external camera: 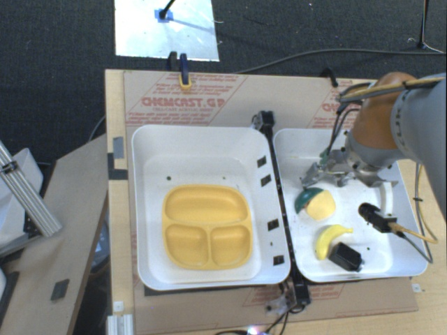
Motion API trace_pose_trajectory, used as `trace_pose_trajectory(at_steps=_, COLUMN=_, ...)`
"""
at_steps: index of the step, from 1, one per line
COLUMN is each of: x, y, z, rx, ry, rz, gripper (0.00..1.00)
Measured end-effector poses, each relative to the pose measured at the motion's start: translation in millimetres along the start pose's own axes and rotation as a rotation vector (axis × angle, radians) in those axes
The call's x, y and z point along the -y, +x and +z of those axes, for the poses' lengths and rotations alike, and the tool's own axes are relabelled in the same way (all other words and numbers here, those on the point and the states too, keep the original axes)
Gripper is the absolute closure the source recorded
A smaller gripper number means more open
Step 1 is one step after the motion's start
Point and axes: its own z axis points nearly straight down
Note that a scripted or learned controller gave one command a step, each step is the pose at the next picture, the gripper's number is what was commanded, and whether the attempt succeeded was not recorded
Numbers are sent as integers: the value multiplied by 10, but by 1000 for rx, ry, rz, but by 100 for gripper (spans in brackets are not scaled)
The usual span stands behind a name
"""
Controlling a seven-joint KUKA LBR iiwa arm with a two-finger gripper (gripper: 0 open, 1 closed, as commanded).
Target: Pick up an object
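banana (330, 240) at 5 o'clock of the gripper (314, 181) looks light, smooth and curved; take it across its middle. finger state: i cannot tell.

"CHEMCAST GP" on the board (183, 103)

Directly below the gripper (323, 176), the green-and-yellow object (316, 203) was found close. Beyond it, the banana (330, 240) and black block (345, 257) were crowded together. Bare floor was noted leftward.
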Motion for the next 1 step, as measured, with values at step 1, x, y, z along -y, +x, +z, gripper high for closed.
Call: trace_pose_trajectory(at_steps=1, x=-14, y=-4, z=-126, rx=1, ry=-5, rz=0, gripper=100)
